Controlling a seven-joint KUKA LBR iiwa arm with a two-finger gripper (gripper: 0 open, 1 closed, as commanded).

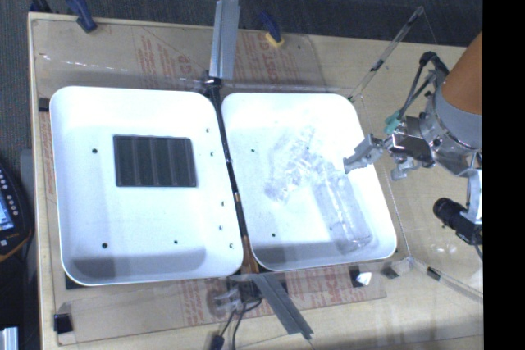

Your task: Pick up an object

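Metal bracket [275, 306] sits nearest us at the front edge of the table [123, 315], btwn the two bins, w/ a cable trailing off below it. Just behind, we see the left bin [74, 176], white and shallow, w/ a dark ribbed rectangular panel [154, 161] lying flat in its upper-middle area and a few small dark dots on its floor. Right bin [246, 176] sits touching it along a dark seam. In the right bin we make out clear plastic objs: a transparent bottle [340, 209] lying on its side, running from mid-bin toward the front-right corner, and a crumpled clear wrapper [291, 164] just left of and behind it; the two look to be touching or overlapping, though glare makes the edges hard to tell. Gripper [359, 157] reaches in from the right over the right rim of the right bin, near the upper end of the bottle; fingers look thin and close together, but we can't tell whether they're open or closed, and we see nothing clearly btwn them. Grey arm w/ orange band [467, 78] is at the right edge. Farther back, an upright metal post [223, 37] stands behind the seam, w/ blue clamps [80, 11] on the table's rear edge.
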